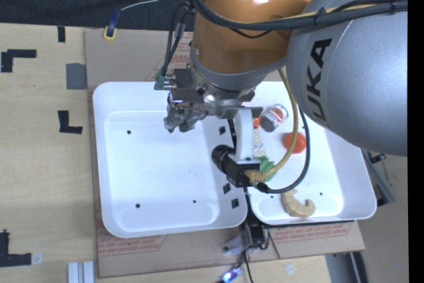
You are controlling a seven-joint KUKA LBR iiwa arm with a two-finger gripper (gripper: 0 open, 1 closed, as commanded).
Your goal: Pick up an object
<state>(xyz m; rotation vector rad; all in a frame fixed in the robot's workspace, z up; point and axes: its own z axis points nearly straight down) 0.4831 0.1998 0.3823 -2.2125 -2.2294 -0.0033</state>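
The gripper (180, 120) hangs below the big orange wrist over the upper right part of the left bin (112, 209). Its dark fingers point down toward the bin floor, and I see no object between them. In the right bin (358, 209) lie a small can with a red and white label (273, 116), an orange ball (296, 142), a white strip-like package with green at its lower end (258, 146) and a tan curved piece (298, 205) near the front.
The arm's grey body and orange band cover the top right of the view and part of the right bin. A black cable and connector (228, 166) hang over the wall between the bins. Black tape marks lie on the bench at the left.
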